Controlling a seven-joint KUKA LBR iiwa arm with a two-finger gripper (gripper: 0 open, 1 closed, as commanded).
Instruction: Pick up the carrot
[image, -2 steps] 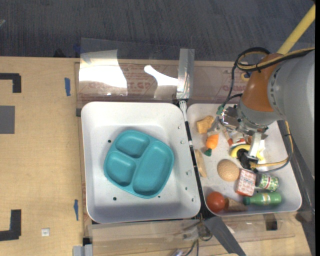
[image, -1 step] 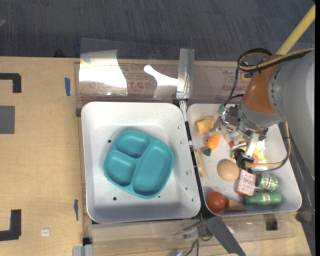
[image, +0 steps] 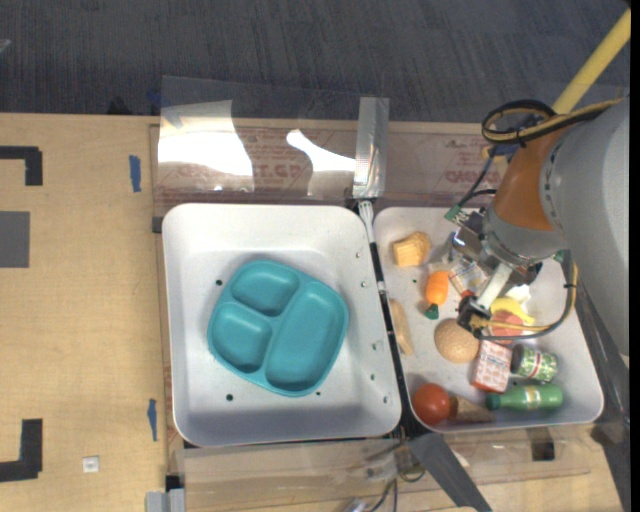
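Note:
The carrot (image: 437, 291) is a small orange piece with a green end, lying in the right bin (image: 590, 400) near its upper left part. My gripper (image: 470, 292) hangs just to the right of the carrot, low over the bin, its dark fingers pointing down and left. The carrot rests on the bin floor beside the fingers, not between them. I cannot make out how far apart the fingers stand.
The right bin also holds a cheese wedge (image: 410, 249), a tan bun (image: 456, 342), a tomato (image: 434, 402), a red packet (image: 491, 366), a can (image: 534, 364), a green bottle (image: 525, 400) and yellow-pink items (image: 512, 315). The left bin (image: 200, 240) carries a teal divided plate (image: 277, 326).

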